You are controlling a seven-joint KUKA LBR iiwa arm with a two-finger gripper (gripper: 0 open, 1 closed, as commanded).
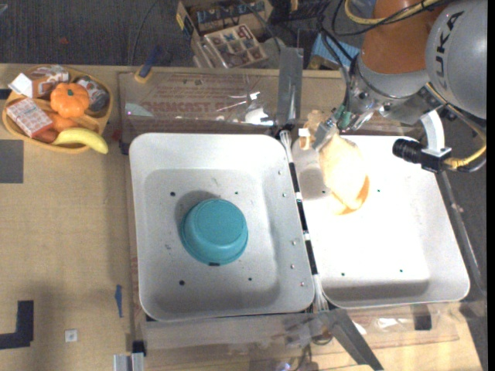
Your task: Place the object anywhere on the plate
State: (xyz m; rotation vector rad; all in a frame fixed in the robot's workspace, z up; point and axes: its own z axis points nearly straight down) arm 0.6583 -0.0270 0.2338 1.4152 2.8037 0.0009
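The grey arm (456, 45) reaches in from the far right, its orange band (398, 22) sitting just above the wrist. The wrist angles down and to the left. The gripper (329, 134) hangs at the far left end of the arm, its fingers closed around a pale, blurred object (344, 172).

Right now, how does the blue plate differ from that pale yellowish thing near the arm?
The plate is teal and round; the pale object is cream with an orange edge and looks blurred. The plate lies in the left bin; the pale object is over the right bin, by its left wall. The plate sits far from the gripper; the pale object is just below it. Both are smaller than their bins.
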